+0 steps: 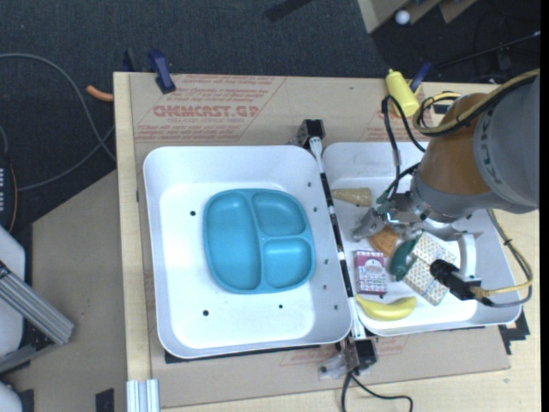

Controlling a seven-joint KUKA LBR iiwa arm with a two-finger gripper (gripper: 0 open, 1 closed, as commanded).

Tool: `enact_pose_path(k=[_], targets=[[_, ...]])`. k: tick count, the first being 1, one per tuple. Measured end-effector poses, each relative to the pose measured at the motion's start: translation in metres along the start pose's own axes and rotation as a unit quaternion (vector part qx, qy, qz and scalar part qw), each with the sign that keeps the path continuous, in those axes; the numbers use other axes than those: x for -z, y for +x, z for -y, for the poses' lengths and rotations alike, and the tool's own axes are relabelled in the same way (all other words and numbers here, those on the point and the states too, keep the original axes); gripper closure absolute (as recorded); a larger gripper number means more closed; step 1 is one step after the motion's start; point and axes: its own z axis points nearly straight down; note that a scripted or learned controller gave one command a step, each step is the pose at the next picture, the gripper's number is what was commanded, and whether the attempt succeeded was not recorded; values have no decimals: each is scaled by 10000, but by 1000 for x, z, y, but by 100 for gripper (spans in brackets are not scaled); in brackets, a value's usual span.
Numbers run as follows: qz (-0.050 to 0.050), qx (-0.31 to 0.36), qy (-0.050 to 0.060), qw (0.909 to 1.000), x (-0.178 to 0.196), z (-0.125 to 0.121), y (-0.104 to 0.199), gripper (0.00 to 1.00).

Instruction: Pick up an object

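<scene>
Over the right bin point(360, 157) we're hovering the gripper point(383, 219) near a banana point(385, 308), grip state unclear.

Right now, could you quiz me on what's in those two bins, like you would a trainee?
1. True or false: the blue plate lies in the left bin.
2. Which lies nearest the front wall of the right bin? A) banana B) pink packet C) tan piece
3. Fill in: the arm reaches over the ____ bin.

Key: 1 true; 2 A; 3 right.
</scene>
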Motion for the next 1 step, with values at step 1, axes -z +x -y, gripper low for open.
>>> enact_pose_path(k=[1], targets=[[0,-4,-7,10000,10,0,0,100]])
